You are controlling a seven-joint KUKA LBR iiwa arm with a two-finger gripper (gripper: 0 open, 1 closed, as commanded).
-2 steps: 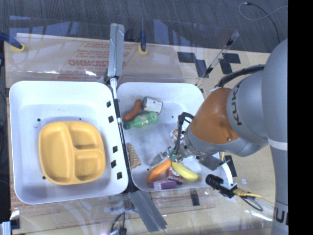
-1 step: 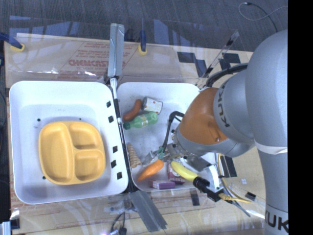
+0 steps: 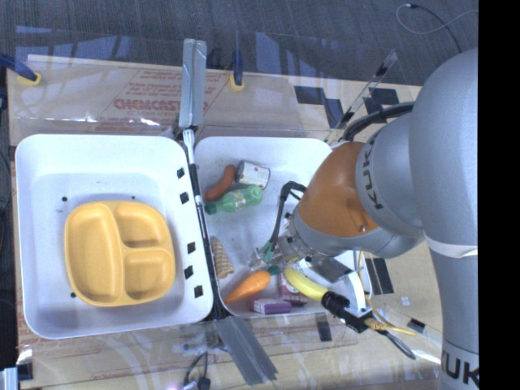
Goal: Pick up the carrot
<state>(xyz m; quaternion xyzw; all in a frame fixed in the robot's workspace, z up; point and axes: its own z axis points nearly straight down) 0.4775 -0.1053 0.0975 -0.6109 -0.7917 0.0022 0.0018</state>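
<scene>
Carrot (image 3: pixel 248 286): lies in the right bin (image 3: pixel 313 149), at its near left part, just right of the divider between the 2 bins.
Long axis: runs from near-left to far-right, with the green top at the far-right end.
Hand (image 3: pixel 275 256): hangs over the green end; the carrot body lies to the hand's near left, very close.
Hand state: cannot tell, since the wrist hides the tips; nothing is seen gripped.
Neighbours: banana (image 3: pixel 304 285) just right of the carrot, purple item (image 3: pixel 271 306) just near it.
Judgement: a short shift toward near-left should centre the hand across the body.
</scene>
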